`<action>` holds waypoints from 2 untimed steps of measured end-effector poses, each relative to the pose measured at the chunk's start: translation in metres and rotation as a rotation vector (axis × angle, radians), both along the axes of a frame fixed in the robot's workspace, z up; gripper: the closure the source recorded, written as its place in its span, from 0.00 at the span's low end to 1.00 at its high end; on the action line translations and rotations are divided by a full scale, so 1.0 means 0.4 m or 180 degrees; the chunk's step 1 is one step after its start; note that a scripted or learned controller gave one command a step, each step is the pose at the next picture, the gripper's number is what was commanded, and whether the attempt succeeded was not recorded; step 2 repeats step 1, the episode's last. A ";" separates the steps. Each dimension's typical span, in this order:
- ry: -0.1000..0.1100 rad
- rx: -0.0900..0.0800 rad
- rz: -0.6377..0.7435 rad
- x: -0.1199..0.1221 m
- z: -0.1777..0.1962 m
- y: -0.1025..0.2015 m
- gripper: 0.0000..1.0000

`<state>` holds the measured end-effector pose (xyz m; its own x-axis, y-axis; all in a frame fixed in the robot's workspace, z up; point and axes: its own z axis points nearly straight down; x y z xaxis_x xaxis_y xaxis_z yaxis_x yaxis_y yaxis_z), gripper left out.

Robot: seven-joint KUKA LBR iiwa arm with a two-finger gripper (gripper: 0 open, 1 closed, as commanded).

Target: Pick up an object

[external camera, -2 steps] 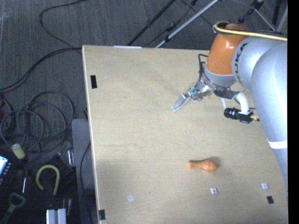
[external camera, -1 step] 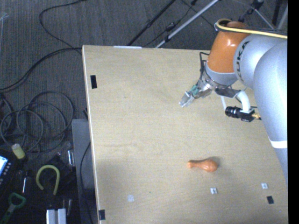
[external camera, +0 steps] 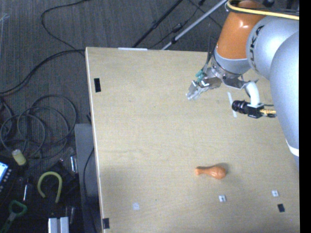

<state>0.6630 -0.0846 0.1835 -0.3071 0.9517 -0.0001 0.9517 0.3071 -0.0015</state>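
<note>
Tan bench (external camera: pixel 146 130), orange object (external camera: pixel 212 171) atop

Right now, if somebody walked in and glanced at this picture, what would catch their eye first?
Probably the big grey arm with its orange band filling the upper right, its gripper hanging over the tan bench top. Next would be the small orange pear-shaped object lying alone lower down, well apart from the gripper. The tangle of black cables on the floor at left also stands out.

The board (external camera: pixel 146 144) looks like matt, pale wood, smooth. Near its lower edge lies an orange object (external camera: pixel 212 171), smooth, plastic-looking. The arm (external camera: pixel 272 38) above the board has glossy grey and orange shells. The floor (external camera: pixel 43 38) beside the board looks like rough grey carpet.
</note>
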 end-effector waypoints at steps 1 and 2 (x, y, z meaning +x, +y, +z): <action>-0.0001 -0.0004 0.0316 -0.110 0.098 -0.123 1.00; -0.0001 -0.0004 0.0316 -0.110 0.098 -0.123 1.00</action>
